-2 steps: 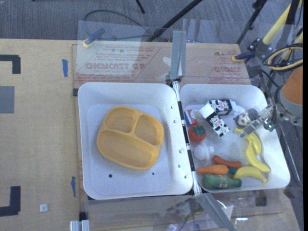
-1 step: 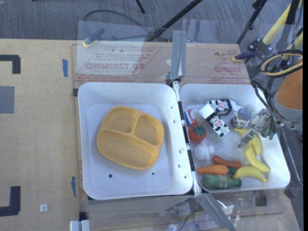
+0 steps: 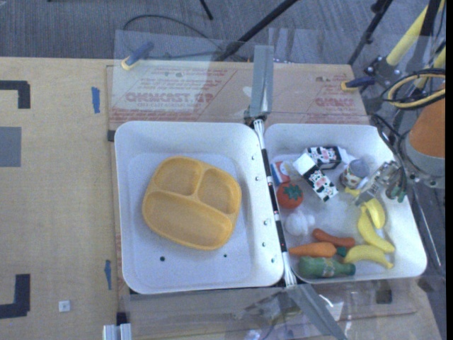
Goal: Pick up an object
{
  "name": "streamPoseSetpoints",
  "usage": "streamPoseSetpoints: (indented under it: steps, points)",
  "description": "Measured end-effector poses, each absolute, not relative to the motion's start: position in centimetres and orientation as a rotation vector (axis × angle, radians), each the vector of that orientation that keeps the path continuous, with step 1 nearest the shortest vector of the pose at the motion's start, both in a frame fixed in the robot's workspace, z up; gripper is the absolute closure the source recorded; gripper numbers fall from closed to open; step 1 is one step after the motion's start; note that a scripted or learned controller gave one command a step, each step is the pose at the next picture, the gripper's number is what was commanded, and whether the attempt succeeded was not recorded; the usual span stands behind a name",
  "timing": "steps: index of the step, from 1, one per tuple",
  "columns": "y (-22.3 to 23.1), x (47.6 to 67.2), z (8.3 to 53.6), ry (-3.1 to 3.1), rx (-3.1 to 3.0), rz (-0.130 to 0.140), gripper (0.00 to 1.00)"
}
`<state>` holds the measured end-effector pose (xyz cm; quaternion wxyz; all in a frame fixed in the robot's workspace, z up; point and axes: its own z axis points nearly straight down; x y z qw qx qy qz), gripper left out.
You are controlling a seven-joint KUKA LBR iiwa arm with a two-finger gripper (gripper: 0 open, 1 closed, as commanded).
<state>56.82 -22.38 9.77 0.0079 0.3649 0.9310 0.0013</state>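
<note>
Fingers (image 3: 374, 188) of metal, small and glinting, hang low over the right edge of the right bin (image 3: 410, 250), angled toward its middle; whether they stand apart or together I cannot tell, and nothing shows between them. Just below them lies a curved yellow banana (image 3: 374, 214), smooth and plastic-looking, with a second banana (image 3: 369, 254) bent along the bin's near right corner. Just left of the fingers sits a small round grey object (image 3: 358, 168), and beyond it two boxy cartons (image 3: 324, 156) printed in black and white patches, one upright-looking, the other tilted. Further left are a round red tomato (image 3: 289, 194), a pale whitish lump (image 3: 299, 224), two tapered orange carrots (image 3: 312, 249) and a dark green bottle (image 3: 325, 267) lying on its side by the near wall. Behind the fingers the arm's orange band (image 3: 432, 133) rises at the right. The left bin (image 3: 134, 261), shallow, white and faintly speckled, holds a rounded yellow-orange tray (image 3: 191, 201) moulded into three compartments. Both bins rest on a tabletop (image 3: 56, 190) of pale wood marked with black and blue tape.
</note>
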Motion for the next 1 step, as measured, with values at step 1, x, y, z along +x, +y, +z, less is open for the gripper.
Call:
streamPoseSetpoints:
  steps: [1]
  points:
    - [-16.35, 58.00, 22.01, 3.006, 0.888, 0.002, 1.00]
